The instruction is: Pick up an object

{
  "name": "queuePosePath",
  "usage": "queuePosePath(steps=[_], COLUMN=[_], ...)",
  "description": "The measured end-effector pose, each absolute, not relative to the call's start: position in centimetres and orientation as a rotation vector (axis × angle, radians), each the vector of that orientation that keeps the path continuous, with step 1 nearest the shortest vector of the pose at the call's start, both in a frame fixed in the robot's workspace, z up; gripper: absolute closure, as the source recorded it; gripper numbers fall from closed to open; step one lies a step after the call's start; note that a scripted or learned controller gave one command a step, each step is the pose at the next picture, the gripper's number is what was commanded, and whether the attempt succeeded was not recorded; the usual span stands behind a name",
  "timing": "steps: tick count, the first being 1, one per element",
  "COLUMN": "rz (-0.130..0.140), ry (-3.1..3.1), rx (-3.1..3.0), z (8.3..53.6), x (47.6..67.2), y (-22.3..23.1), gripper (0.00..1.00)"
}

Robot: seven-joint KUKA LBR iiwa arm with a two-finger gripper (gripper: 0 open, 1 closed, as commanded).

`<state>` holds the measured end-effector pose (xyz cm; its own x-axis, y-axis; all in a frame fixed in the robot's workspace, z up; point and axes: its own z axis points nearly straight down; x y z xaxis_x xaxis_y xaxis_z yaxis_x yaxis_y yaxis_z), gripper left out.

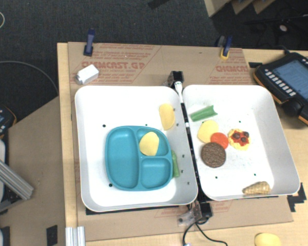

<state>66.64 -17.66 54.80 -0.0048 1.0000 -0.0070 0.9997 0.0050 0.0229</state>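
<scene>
Dark carpet floor (pixel 66 14), cardboard-topped bench (pixel 143 60), blue clamps (pixel 89 42)

Lighting's pretty even and bright, looks like it comes from overhead. The two white bins (pixel 92 188) come out strong, close to blown on the flat floors, so the little specks there barely register. Shadows are soft and short: a thin dark line under the teal tray (pixel 124 160) and under the brown disc (pixel 213 155). The dark carpet (pixel 31 29) past the counter (pixel 143 63) goes murky. Overall a bit soft and low-res, printed text on the cardboard reads fuzzy.
</scene>
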Motion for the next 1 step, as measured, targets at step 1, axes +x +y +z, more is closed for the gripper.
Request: queuePosePath(steps=[1], rz=[-0.011], ry=[2.224], rx=[2.233], z=[41.65], x=[66.55], y=[-20.93], gripper=[1.0])
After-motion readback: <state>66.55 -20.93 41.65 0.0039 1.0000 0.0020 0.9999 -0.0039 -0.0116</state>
